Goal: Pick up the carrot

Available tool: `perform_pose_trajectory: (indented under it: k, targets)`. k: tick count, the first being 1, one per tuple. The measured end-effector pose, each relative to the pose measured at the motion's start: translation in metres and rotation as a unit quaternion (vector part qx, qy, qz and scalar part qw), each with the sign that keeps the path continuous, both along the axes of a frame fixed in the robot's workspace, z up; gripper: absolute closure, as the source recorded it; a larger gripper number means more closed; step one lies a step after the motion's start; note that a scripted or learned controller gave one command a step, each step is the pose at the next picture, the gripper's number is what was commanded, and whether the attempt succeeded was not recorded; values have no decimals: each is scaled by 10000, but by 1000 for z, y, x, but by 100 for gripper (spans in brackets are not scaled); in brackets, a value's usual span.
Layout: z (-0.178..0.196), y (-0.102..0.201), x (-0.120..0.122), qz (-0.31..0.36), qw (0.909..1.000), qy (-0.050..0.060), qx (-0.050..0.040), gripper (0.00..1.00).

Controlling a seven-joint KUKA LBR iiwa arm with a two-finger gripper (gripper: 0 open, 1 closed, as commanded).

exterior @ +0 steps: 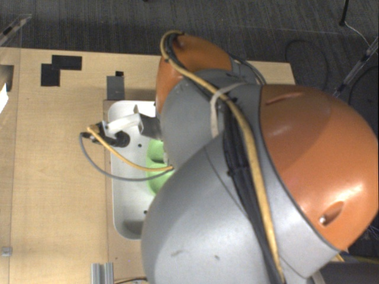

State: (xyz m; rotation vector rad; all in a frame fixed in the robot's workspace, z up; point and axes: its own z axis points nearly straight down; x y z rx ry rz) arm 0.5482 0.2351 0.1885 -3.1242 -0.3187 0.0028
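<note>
My arm [249, 176] looms large in the camera view and covers most of both bins. Its wrist reaches down over the left white bin [125, 218]. A white mount with a yellow and grey cable [112, 136] sticks out to the left of the dark gripper body [147, 126]. A light green object [156, 152] lies in the bin right beside the arm, partly covered by it.
The wooden bench [53, 188] spreads out to the left of the bin. Black markers [60, 68] and a dark block [116, 86] sit on the bench behind the bin. A metal bracket [102, 272] stands at the front edge.
</note>
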Motion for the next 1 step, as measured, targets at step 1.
perform_pose_trajectory:
  k: [1]
  targets:
    - [14,0,4,-2,10000,-52,16,100]
